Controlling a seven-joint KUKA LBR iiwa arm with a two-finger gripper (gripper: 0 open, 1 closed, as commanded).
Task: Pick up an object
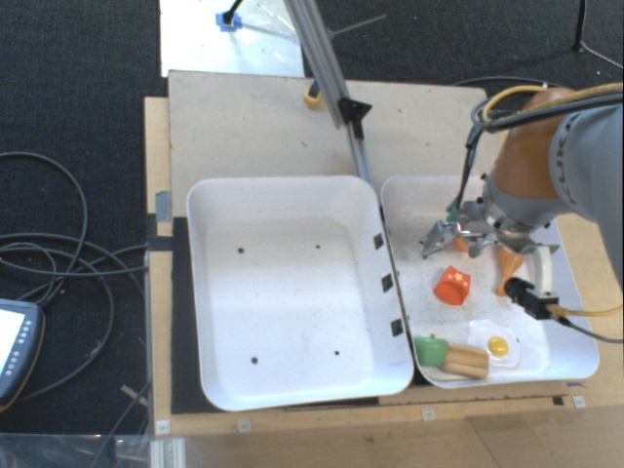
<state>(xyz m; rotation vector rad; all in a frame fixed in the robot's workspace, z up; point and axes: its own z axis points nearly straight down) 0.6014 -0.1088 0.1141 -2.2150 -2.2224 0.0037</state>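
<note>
Two shallow white bins side by side on the tabletop (263, 125): left bin (205, 291) and right bin (575, 359). Grey arm (585, 154) with orange band reaching in from the right, above the right bin. Claw (436, 244) hanging over the upper left part of the right bin, pointing to the left, near the wall between the bins. Metal fingers (429, 245) seen as a narrow pair, close together, nothing visible between them; exact gap hard to judge from this angle.

In the right bin, several small things. Orange-red block (452, 286) just below and right of the claw, apart from it. Orange cone shape (511, 261) further right, partly hidden under the wrist. At the front of the bin, green piece (430, 349) touching a tan bread-like roll (466, 362). Beside them, fried egg toy (496, 345), white with yellow middle. Yellow cable (585, 312) running across the right side of the bin.
</note>
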